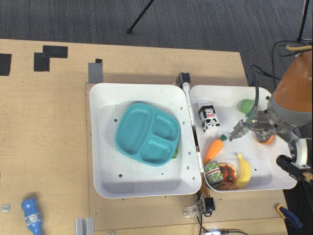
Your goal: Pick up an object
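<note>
Nearest the lens, at the bottom edge of the pale wooden worktop, lies a small blue plastic bottle-like toy, well away from both bins. Risk sits in the right shallow white plastic bin, where the gripper hangs low over bare floor with its thin metal fingers parted and nothing between them. The likely targets crowd the near corner: a smooth tapered orange plastic carrot, a glossy curved yellow banana toy, and a crinkly red-and-green printed packet touching it. A descent there could catch two things at once or skid off the carrot's rounded, slick skin. A small boxy black-and-white toy stands apart and looks easier, though its hard edges could twist out of a pinch. Behind the wrist sit a green rounded piece and an orange one, partly hidden. The left white bin holds a matte teal compartment tray, too broad to pinch.
</note>
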Robot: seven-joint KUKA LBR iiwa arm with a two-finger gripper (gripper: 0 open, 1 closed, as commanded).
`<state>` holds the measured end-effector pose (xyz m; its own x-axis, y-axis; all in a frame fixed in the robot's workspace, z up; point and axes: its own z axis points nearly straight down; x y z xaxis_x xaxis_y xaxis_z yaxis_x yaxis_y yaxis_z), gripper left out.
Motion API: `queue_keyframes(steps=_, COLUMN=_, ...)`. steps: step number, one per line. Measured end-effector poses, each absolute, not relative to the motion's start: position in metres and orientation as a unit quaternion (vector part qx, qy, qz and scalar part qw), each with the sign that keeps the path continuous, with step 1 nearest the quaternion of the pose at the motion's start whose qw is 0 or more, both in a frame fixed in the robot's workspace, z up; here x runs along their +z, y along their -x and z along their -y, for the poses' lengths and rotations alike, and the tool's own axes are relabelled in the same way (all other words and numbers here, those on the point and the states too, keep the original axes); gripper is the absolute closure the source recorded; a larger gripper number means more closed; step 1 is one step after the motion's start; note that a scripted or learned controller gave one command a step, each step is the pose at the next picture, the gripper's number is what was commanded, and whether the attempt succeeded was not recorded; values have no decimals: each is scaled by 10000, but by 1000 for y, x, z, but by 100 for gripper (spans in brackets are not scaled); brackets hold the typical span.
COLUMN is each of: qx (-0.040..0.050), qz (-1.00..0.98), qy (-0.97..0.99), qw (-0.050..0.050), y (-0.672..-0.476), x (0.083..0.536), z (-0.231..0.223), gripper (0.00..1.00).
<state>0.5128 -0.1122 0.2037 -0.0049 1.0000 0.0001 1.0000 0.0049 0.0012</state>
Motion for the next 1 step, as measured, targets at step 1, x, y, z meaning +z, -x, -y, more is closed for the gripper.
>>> queue_keyframes(steps=1, qx=30, qz=-6860, qy=-7276, qw=26, y=-493, x=87, z=83, gripper=0)
